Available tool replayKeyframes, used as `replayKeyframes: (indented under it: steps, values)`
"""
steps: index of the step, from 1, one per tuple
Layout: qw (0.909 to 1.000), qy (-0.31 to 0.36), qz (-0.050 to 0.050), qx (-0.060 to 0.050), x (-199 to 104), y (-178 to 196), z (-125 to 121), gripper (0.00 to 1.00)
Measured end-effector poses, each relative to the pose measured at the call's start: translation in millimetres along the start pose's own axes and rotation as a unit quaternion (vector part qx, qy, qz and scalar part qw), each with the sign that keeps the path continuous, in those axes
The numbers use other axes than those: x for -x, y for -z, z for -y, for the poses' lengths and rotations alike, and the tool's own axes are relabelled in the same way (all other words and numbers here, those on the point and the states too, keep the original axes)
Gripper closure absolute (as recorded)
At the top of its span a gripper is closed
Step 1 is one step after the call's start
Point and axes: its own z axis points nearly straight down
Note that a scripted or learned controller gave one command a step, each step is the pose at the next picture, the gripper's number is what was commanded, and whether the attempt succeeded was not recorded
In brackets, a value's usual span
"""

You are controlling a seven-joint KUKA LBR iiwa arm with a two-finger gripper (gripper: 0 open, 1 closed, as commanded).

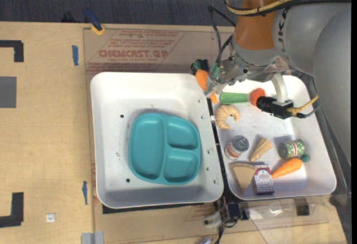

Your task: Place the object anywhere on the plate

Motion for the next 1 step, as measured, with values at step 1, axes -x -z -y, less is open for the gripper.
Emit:
replayKeyframes:
  steps: [1]
  values:
    - [0.9993, -0.036, -0.003, -0.002, -88.8, -1.5, 32.3, 1.0]
